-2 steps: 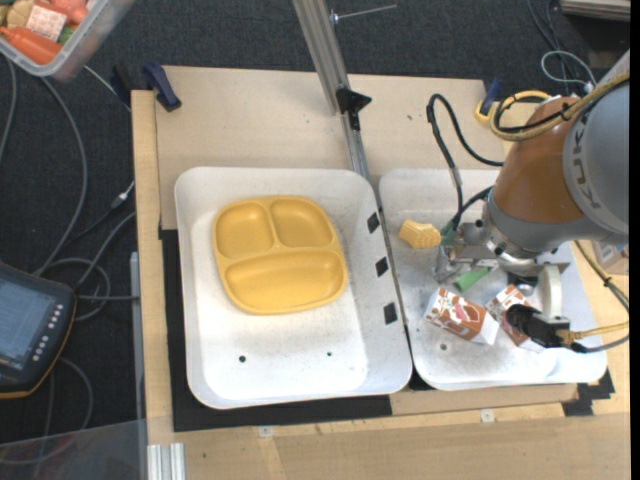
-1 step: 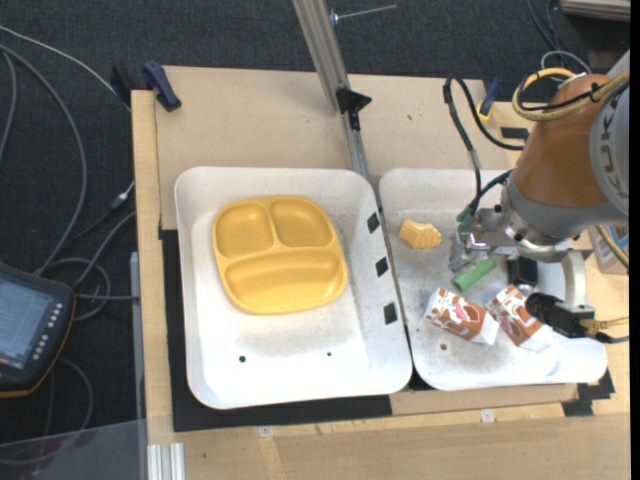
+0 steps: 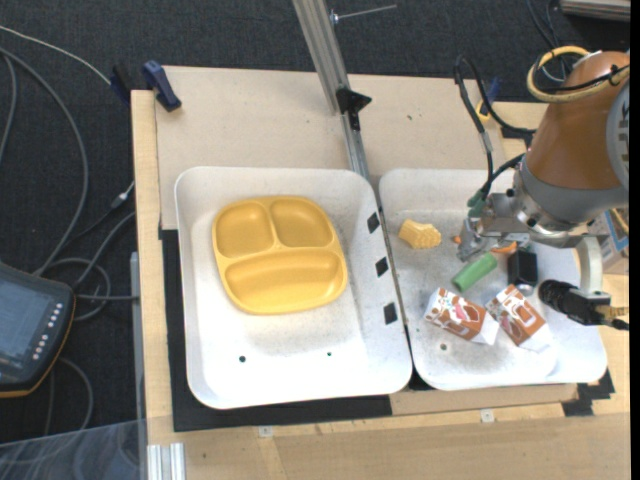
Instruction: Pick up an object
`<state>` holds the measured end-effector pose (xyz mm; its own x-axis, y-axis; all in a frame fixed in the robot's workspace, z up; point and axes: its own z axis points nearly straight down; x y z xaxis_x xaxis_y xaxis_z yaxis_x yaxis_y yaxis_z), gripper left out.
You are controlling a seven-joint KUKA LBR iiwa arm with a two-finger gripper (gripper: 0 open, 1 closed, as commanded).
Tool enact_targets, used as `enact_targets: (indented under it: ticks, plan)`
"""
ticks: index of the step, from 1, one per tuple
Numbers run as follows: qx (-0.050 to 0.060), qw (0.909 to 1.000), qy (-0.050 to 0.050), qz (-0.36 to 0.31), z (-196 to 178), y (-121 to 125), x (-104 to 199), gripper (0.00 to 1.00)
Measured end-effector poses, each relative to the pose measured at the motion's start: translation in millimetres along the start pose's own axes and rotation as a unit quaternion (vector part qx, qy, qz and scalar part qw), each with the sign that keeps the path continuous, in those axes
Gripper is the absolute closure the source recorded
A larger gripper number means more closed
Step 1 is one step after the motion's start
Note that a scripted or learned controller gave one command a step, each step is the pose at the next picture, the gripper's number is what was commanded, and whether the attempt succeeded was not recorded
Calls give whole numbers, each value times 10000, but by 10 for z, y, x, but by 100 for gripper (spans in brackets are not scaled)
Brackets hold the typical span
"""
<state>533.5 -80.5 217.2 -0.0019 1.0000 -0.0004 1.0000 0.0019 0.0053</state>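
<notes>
Four loose things lie in the right bin [image 3: 430,373]: a green block [image 3: 474,272] under the arm's wrist, a yellow piece [image 3: 420,234] to its upper left, and two red-and-white packets [image 3: 458,315] [image 3: 520,317] side by side nearer the front rim. The green block looks like the one in hand, since the gripper [image 3: 490,240] hangs right above its upper end, near or touching it, I cannot tell which. Whether the fingers are spread or pressed together is hidden by the wrist and its cables, so I cannot tell that either, nor is the block seen between them. The block lies tilted, its long axis running from lower left to upper right, so a good grasp would likely close across its narrow width, at its middle, not at the end. Coming straight down should keep it from skidding toward the packets, which are near on the lower side. The lift probably ought to be slow and plumb, well free of the bin wall. The left bin [image 3: 200,348] bears only a yellow tray [image 3: 280,254] with three compartments, well apart from the work, and the arm [image 3: 580,148] reaches in over the bench [image 3: 250,118] from the right.
</notes>
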Motion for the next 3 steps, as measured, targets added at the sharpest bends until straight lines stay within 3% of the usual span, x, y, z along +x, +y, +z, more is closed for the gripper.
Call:
enact_targets:
  ticks: [3]
  plan:
    - [18, 10000, 19, -32, -228, -238, 1627, 100]
